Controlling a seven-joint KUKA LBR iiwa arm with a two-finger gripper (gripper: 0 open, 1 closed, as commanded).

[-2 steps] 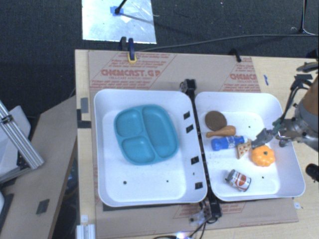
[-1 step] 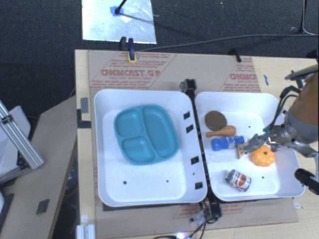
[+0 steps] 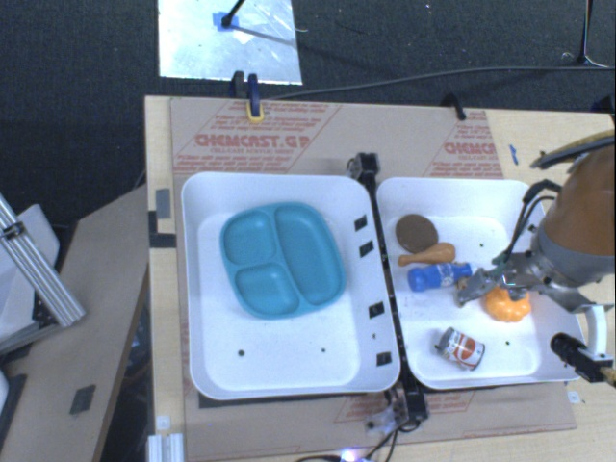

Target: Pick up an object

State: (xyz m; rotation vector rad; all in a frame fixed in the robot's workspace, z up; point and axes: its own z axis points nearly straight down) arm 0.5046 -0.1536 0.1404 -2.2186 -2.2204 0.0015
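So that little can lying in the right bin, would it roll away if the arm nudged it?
Probably. The can lies on its side on the smooth bin floor, so a sideways push would likely roll it. It looks stiff and small, probably light, and its round wall may slip.

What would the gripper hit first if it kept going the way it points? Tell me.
The gripper points toward the picture's left, just above the orange object. Straight on, it would likely meet the blue bottle first, though its height over the bin is hard to judge.

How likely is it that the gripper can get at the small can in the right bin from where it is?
Probably yes: the can lies alone on bare bin floor, just below the gripper, with nothing between them.
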